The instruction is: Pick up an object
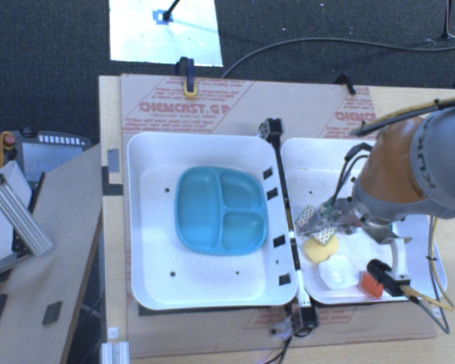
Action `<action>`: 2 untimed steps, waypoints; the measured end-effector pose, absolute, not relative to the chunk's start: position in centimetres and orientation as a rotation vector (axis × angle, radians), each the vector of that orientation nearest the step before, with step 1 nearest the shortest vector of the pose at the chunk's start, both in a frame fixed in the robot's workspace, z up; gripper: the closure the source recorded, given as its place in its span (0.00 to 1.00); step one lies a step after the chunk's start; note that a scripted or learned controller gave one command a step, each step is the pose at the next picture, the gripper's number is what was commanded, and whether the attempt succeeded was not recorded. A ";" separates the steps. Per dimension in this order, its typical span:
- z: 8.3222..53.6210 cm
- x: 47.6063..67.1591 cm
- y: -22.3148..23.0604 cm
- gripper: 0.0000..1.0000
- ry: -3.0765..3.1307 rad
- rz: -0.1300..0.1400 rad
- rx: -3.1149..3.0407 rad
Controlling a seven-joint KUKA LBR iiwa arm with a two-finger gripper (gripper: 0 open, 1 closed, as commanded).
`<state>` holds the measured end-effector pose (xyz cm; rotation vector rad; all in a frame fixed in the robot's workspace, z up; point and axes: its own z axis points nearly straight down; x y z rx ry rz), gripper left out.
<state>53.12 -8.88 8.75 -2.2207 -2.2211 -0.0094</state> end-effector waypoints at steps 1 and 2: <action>10.5 53.6 -8.9 1.00 -2.231 -0.024 -2.229; 15.1 53.3 -8.4 1.00 -2.229 -0.005 -2.220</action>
